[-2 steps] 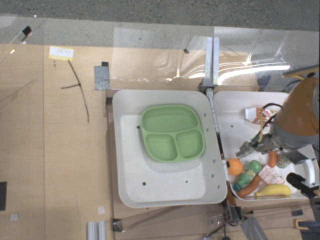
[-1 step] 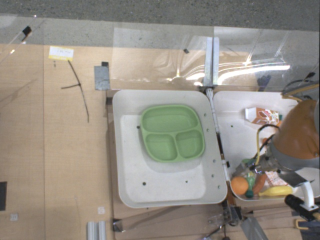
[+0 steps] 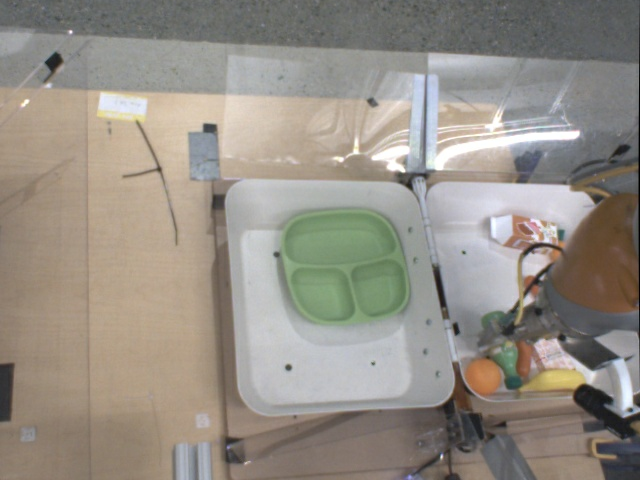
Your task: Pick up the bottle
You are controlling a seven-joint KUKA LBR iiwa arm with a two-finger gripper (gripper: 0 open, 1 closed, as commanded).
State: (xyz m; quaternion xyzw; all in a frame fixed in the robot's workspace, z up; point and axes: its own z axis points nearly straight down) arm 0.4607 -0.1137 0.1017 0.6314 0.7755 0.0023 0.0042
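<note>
The arm's orange band (image 3: 603, 256) and grey wrist hang over the right bin (image 3: 470, 223). My gripper (image 3: 508, 330) reaches down and left from them into the bin's front left corner. A small green object (image 3: 494, 320) lies right at its tip. Just below sits a green and red item (image 3: 511, 361), too small to tell if it is the bottle. I see nothing clearly held. The arm hides much of the right bin.
An orange fruit (image 3: 484, 375) and a yellow banana (image 3: 556, 379) lie at the right bin's front edge. A white and orange packet (image 3: 524, 230) lies near its back. The left bin (image 3: 260, 348) holds a green divided plate (image 3: 345, 266).
</note>
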